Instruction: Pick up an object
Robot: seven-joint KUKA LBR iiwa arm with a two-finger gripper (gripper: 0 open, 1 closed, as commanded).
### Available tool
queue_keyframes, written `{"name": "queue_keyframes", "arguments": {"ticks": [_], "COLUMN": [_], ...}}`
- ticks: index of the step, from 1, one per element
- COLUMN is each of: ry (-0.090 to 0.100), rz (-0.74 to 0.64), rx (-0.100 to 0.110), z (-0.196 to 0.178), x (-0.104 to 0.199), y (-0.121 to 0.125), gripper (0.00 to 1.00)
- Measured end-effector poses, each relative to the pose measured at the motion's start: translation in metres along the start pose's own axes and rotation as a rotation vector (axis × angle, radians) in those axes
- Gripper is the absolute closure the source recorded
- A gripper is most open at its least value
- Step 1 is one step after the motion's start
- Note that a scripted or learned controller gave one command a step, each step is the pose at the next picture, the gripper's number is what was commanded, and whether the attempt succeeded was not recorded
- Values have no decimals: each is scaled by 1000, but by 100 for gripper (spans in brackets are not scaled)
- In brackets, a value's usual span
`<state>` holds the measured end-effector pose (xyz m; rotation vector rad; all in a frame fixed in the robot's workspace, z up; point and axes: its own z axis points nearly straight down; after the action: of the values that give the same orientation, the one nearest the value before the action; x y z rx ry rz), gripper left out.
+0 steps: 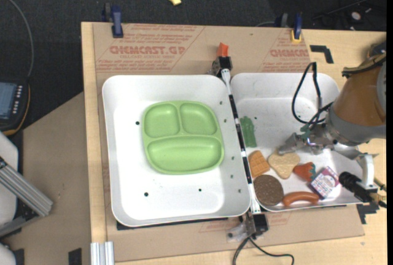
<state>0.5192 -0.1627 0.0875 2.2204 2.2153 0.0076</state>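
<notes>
Reaching: the arm [362, 101] comes in from 3 o'clock and hangs low over the right bin [270, 89]. This looks like the step just before a grab.

Claw: the gripper [299, 142] sits over the toy food, at about 9 o'clock from the arm's grey wrist. I cannot tell how wide it is, and I see nothing held in it.

Closest thing: the tan toast [284, 164] lies right under the claw, at about 6 o'clock from it. This is most likely the thing to pick.

Other food: an orange waffle [259, 164] touches the toast at its 9 o'clock side. A brown round cookie [268, 189] sits at 7 o'clock from the toast. A red piece [303, 170] is at its 3 o'clock side. A hot dog [299, 199] lies at 5 o'clock, near the bin's front wall. A pink packet [323, 183] is at 4 o'clock. A green stick [248, 132] lies by the wall between the bins, at 10 o'clock.

Left bin: the left bin [123, 135] holds a green plate [182, 137] with three parts. The arm is well apart from it.

Next move: the claw should go straight down on one piece, close on it, then lift.

Watch out: the food is packed close, so the claw could bump a neighbor or slip off the flat toast.
</notes>
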Motion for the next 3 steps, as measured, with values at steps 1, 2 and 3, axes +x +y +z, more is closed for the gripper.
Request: {"name": "queue_keyframes", "arguments": {"ticks": [1, 2, 3], "ry": [-6, 5, -2], "rz": [-6, -11, 1], "rx": [-7, 10, 2], "z": [-48, -100, 5], "x": [-28, 105, 67], "y": [109, 29, 21], "gripper": [0, 0, 0]}}
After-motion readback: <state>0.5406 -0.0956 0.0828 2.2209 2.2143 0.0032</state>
